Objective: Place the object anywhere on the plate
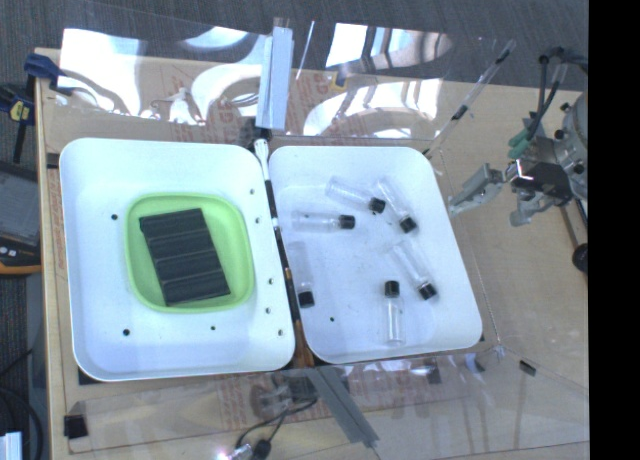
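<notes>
Currently my claw sits out past the right bin's right wall, over bare bench, with the wrist hardware behind it running off the frame edge. I see metal fingers splayed toward the bins, but glare and clutter keep me from judging whether they are apart or closed; nothing visible sits between them.

Surface notes: pale wooden bench, clear acrylic panels standing along its far side and throwing bright reflections. Dark grey carpet lies beyond the bench.

Left of the claw, in the right bin, several clear vials with black caps lie scattered: one vial near the bin's left wall, a pair nearer the claw, another below those, one toward the near edge. A further vial lies against the divider; its glass body is hard to pick out against the white.

Farther left, well apart from the claw, the left bin holds the green plate. A dark ribbed block lies on the plate, slightly tilted.

Cables and a clamp at the left margin are cut off.
</notes>
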`<state>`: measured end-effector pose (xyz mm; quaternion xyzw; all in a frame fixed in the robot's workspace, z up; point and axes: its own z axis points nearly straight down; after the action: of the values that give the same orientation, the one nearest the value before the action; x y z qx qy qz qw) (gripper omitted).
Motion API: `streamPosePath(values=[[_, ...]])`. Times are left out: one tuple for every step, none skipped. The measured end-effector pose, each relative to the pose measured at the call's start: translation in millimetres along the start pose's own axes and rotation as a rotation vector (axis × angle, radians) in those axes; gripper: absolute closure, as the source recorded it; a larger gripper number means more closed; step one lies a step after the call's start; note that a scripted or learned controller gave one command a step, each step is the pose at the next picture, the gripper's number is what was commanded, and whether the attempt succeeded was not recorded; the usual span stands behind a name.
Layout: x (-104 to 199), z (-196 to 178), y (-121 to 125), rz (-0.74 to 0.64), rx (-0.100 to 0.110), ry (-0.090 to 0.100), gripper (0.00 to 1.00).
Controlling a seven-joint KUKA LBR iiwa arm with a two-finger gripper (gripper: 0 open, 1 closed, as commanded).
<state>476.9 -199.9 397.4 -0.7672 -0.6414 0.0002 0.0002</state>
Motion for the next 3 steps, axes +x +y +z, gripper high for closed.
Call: streamPosePath(values=[[29, -45, -5, 0.161, 0.002, 0.000, 0.00], [17, -44, -3, 0.309, -0.001, -0.002, 0.00], [28, -44, -5, 0.455, 0.003, -0.002, 0.00]])
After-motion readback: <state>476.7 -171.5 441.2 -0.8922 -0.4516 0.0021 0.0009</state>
